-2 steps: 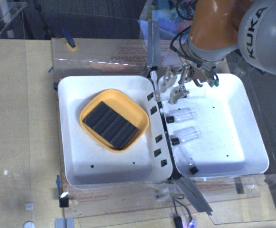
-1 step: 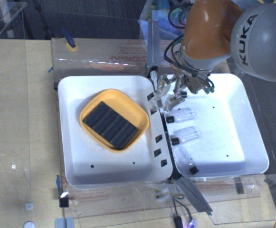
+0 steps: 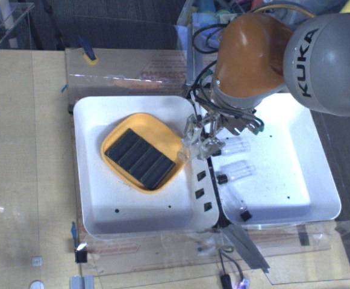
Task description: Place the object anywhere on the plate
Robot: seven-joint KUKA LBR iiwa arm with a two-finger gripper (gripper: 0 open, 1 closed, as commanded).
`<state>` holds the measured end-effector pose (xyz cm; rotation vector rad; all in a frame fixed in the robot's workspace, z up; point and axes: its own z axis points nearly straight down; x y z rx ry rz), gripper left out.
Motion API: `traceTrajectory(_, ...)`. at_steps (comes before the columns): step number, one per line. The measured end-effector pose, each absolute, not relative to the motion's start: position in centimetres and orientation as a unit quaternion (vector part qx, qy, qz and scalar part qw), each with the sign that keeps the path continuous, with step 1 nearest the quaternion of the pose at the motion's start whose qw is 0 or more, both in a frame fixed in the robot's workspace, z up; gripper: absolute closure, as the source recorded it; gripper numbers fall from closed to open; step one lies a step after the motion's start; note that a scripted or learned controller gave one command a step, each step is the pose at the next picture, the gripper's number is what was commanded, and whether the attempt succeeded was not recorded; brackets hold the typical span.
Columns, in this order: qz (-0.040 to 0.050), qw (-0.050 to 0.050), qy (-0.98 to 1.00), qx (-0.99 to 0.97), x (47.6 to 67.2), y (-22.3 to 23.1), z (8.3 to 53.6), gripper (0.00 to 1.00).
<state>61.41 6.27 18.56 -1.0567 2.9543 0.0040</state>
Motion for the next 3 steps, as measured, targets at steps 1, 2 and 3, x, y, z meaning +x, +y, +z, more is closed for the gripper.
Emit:
traceTrajectory(1, 0.0014, 0.001, 0.909, -0.416, 59.5, 8.0, 18.5, 1.0)
traceTrajectory(2, 0.0013, 0.001, 0.883, -0.47, 58.0, 11.7, 19.5, 1.0)
traceTrajectory(3, 0.0014, 0.002, 0.883, -0.47, 58.1, 11.7, 19.5, 0.0)
